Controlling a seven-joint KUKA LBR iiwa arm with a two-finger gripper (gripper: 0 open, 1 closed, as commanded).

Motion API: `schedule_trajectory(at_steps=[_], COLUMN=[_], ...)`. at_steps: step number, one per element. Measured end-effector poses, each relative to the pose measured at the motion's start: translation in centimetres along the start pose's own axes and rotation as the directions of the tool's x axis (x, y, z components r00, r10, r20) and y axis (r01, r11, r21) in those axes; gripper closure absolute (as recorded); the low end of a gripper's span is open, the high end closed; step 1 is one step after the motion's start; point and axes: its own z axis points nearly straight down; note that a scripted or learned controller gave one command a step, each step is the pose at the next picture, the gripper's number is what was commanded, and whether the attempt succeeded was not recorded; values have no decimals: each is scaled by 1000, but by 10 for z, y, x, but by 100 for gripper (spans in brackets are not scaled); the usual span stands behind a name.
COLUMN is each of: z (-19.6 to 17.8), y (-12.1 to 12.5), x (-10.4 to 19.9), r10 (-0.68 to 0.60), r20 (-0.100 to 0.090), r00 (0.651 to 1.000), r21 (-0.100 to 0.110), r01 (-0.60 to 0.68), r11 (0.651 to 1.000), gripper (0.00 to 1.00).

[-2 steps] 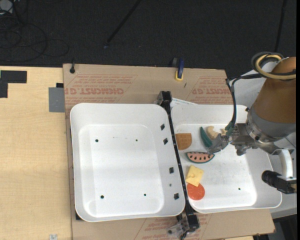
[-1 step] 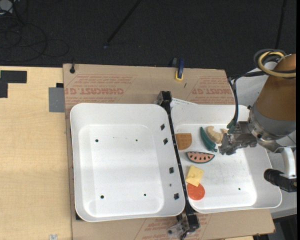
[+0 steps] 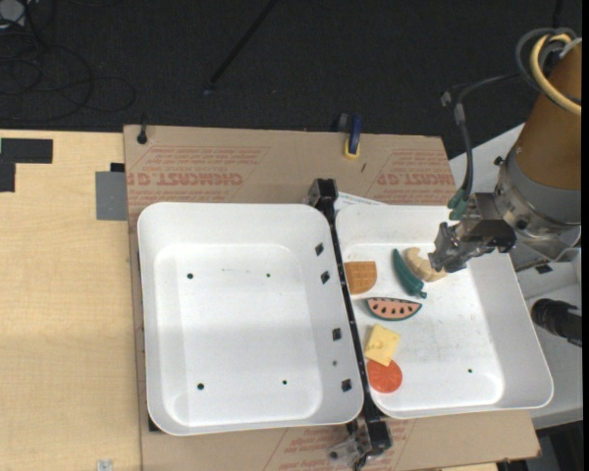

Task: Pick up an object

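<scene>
The grey arm (image 3: pixel 555 155) is reaching in from the right and hanging over the right-hand bin (image 3: pixel 515 376), wrist bent down so the gripper (image 3: pixel 450 253) is sitting low over the bin's upper middle. That slant is probably letting it come at the toys from above without catching the bin wall. From where I am standing I cannot tell how the jaws are set; the dark metal is blurring together at the tip.

Both white bins are lying side by side on a sheet of cardboard (image 3: pixel 236 165), clipped together along a black strip (image 3: pixel 339 302) so they do not slide apart.

The left-hand bin (image 3: pixel 236 322) is showing just its white floor and a few small dark dots.

The right-hand bin is holding all the toy food, bunched toward its left side. A teal curved piece (image 3: pixel 407 271) is lying just beside the gripper tip, with a small cream piece (image 3: pixel 419 264) touching it; that pair looks like the likeliest target, though nothing is being lifted yet. Below them a watermelon slice (image 3: pixel 393 308) is lying flat, an orange toast-like square (image 3: pixel 360 277) is resting near the divider, and a yellow cheese wedge (image 3: pixel 381 343) is overlapping a red disc (image 3: pixel 384 375).
</scene>
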Motion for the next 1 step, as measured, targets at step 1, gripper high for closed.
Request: schedule_trajectory(at_steps=[1], z=[-12], y=[3], x=[65], r10=[1], r20=[0], r00=[1000], r21=[11], r01=[-1], r11=[1000], gripper=[100])
